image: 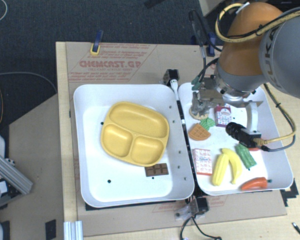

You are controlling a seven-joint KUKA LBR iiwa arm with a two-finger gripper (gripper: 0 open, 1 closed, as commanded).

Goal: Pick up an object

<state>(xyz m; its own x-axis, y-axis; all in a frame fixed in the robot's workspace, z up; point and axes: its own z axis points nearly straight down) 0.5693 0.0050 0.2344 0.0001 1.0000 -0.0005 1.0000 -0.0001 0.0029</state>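
My gripper (200,109) hangs low over the back left part of the right bin (285,170). Just under it lie a green ridged piece (208,122) and a round orange waffle (199,132). A small red and white packet (223,116) lies to its right. Nearer the front lie a yellow banana bunch (226,166), a second red and white packet (202,161), a green strip (246,156) and an orange-red piece (254,184). Nothing shows as lifted.
The left bin (87,149) holds a yellow divided plate (135,132) and a brown chocolate bar (156,170) near its front right. The bins' rims meet in a ridge (185,134) just left of the gripper. The arm's orange band and grey wrist cover the right bin's back.
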